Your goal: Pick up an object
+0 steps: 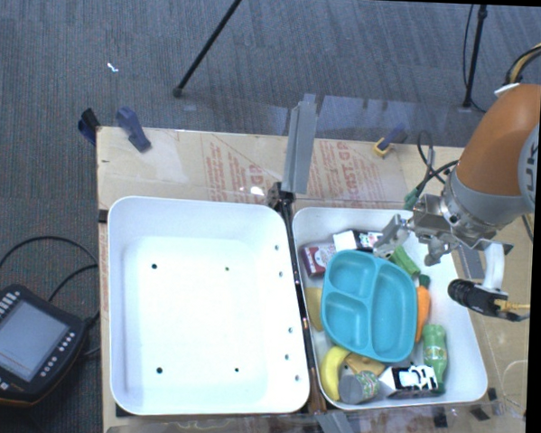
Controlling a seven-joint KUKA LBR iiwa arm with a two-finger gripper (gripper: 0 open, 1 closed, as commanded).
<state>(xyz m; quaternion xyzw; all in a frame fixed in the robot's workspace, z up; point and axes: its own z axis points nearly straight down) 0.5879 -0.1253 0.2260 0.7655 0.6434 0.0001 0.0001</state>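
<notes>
The right bin (474, 353) holds a heap of objects. A blue divided tray (370, 304) lies on top at its middle. Around it sit a yellow banana (333, 370), a green bottle (434, 348), an orange piece (422, 303), a dark red packet (317, 257) and a small grey can (362, 386). My gripper (416, 239) hangs over the bin's far right part, above a green item (406, 261) beside the tray's upper edge. Its fingers look spread, with nothing between them.
The left bin (129, 249) lies beside the right one, split by a grey post (299, 154). A teach pendant (24, 341) rests on the floor at the left. Blue clamps (130, 127) sit at the bench's back left corner. A tripod leg (207, 40) stands behind.
</notes>
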